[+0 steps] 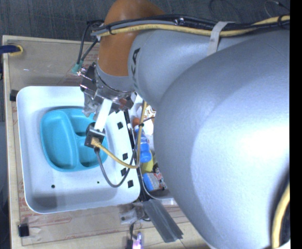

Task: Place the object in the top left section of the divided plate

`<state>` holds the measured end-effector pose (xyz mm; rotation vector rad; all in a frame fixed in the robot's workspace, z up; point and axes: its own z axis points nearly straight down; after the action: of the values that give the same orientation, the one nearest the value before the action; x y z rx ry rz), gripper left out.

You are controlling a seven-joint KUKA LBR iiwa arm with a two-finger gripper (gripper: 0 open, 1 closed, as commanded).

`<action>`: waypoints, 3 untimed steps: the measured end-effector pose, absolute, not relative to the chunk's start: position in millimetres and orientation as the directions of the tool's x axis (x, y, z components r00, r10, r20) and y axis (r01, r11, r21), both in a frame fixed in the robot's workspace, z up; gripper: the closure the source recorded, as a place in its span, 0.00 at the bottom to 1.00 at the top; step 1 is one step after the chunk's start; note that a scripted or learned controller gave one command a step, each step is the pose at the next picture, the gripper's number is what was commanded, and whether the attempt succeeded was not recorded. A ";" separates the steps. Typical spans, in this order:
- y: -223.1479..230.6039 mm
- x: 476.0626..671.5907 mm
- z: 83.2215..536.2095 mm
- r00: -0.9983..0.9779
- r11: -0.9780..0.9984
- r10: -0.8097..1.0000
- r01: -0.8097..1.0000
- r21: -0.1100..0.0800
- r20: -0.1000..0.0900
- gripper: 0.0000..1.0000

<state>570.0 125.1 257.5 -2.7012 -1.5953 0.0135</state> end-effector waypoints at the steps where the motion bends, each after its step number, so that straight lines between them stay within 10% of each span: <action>1: 120.2 574.5 209.5 0.408 -0.408 0.913 0.913 -0.007 -0.004 1.00; 2: 105.5 501.1 229.2 0.331 -0.331 0.943 0.943 -0.005 -0.002 1.00; 3: 115.6 475.3 174.4 0.266 -0.266 0.964 0.964 -0.006 -0.002 1.00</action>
<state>475.3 115.6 174.4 -2.4975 -1.9008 0.0084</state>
